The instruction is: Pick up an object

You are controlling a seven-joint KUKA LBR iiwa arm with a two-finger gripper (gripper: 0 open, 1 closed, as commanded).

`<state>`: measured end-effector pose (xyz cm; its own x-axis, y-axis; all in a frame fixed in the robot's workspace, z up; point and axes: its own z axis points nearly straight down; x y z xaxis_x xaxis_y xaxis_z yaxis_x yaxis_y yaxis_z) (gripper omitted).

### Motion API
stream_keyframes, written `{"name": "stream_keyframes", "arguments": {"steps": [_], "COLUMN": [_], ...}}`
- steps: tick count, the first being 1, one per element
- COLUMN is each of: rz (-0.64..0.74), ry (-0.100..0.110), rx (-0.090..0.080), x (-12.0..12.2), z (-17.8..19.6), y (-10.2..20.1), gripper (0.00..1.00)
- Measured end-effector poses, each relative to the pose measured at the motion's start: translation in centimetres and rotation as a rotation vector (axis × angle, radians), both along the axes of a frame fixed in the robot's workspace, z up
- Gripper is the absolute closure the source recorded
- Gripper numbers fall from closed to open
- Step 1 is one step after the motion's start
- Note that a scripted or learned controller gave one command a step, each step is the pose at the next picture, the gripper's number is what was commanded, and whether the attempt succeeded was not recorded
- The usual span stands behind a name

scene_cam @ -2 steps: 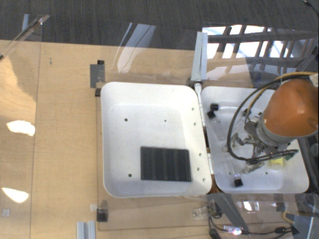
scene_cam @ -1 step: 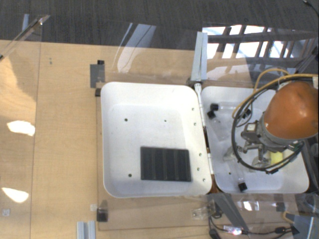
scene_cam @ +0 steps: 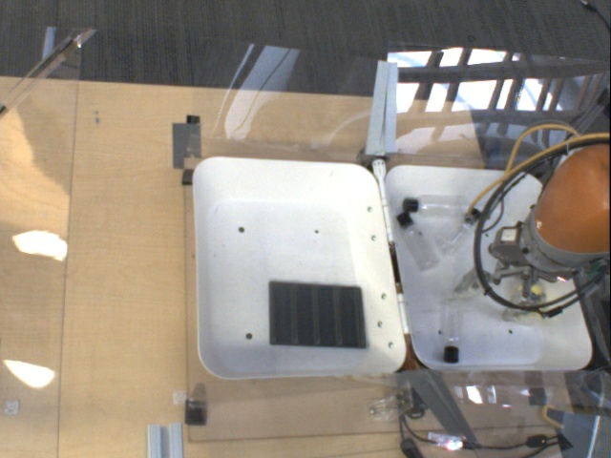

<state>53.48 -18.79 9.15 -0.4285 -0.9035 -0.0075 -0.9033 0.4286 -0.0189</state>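
A flat black ribbed slab (scene_cam: 317, 315) lies in the left bin (scene_cam: 220, 256), near its front edge. In the right bin (scene_cam: 573, 346) a clear tube with a black cap (scene_cam: 449, 340) lies near the front left corner. Another clear piece with a black cap (scene_cam: 412, 210) rests at the back left. The arm, with its orange band (scene_cam: 576, 203), hangs over the right half of the right bin. My gripper (scene_cam: 520, 282) points down under the wrist amid looped cables, above the bin floor and to the right of both clear pieces.
A metal divider post (scene_cam: 382, 113) stands behind the seam between the bins. Cables (scene_cam: 496, 246) loop around the wrist. Black clamps (scene_cam: 189, 141) sit at the left bin's corners, and metal framing crosses the front right.
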Motion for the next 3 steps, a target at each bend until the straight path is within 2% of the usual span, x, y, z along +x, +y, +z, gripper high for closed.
{"name": "stream_keyframes", "arguments": {"steps": [1, 2, 3], "rz": [0.374, 0.728, 0.726], "ry": [-0.005, -0.004, -0.007], "rx": [-0.007, -0.011, -0.012], "x": [-3.2, -3.9, -3.7], "z": [0.1, 0.0, 1.2], "y": [-1.4, -1.2, -1.1], "gripper": [0.0, 0.0, 1.0]}}
